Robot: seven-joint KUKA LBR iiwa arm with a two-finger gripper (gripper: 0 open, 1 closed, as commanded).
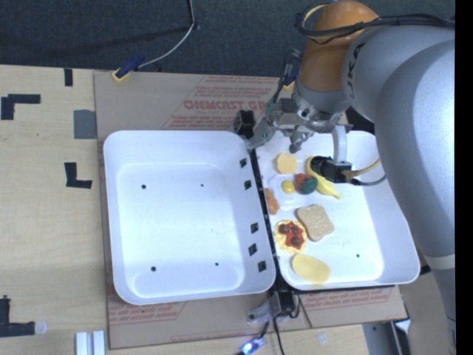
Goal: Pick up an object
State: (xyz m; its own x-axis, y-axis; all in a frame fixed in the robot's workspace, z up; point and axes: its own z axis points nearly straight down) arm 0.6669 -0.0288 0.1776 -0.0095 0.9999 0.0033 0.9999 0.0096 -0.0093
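The right bin holds several toy foods. A pale yellow round piece lies near its back left. Beside it are a red piece, a green ball and a yellow banana. Further forward lie a tan bread slice, a red-and-yellow disc and a yellow oval. My gripper hangs over the bin's back left corner, just behind the pale yellow piece. Its fingers are spread open with nothing between them.
The left bin sits against the right one, with black clips along the shared wall. A small orange piece lies by that wall. The grey arm covers the right bin's back right. A black fitting with a cable hangs near the banana.
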